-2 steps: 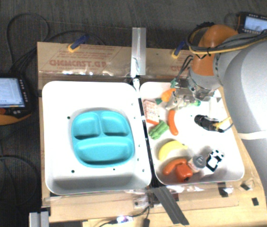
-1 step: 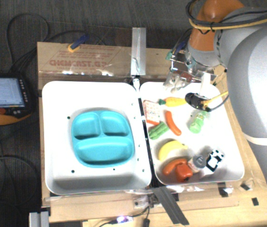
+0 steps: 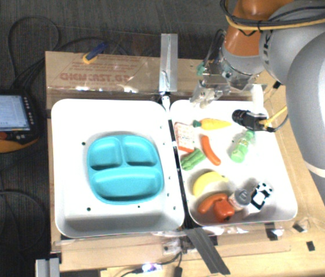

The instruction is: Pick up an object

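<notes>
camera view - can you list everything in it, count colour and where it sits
left bin: 1, white, left half of the bench
divided plate: 1, turquoise, three compartments, inside the left bin
right bin: 1, white, beside the left bin
toy corn: 1, yellow, far part of the right bin
small card: 1, white and red, by the right bin's left wall
toy sausage: 1, orange-red, middle of the right bin
toy cucumber: 1, green, beside the sausage
small bottle: 1, pale green, right of the sausage
toy lemon: 1, yellow, near part
red toy: 1, red, near edge
black-and-white block: 1, near right corner
handheld controller: 1, black and orange, left of the bench
arm: 1, grey with orange band, from the right
gripper: 1, over the right bin's far edge
</notes>
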